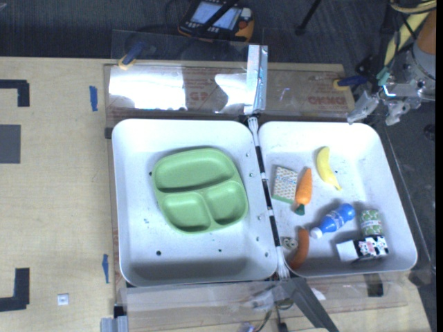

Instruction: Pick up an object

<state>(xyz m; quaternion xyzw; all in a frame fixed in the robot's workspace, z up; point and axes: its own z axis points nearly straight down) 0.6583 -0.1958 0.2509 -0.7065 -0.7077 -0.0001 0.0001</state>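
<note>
Two shallow white bins side by side on a wooden bench, seen from above at a slant. Left bin (131, 247): a green divided tray (199, 189) at centre, bare white floor around it. Right bin (398, 206): yellow banana (326, 167) near the upper middle; orange carrot (302, 189) touching a checkered packet (284, 183); blue bottle (333, 220); small green-labelled can (371, 220); black-and-white carton (363, 248) at the lower right; brown sausage (299, 247) against the bin's left wall. Upper right corner of this bin bare. Gripper (379, 105) above the bench beyond the right bin's far right corner, well apart from every item, holding nothing; fingers spread or closed: cannot tell.
</note>
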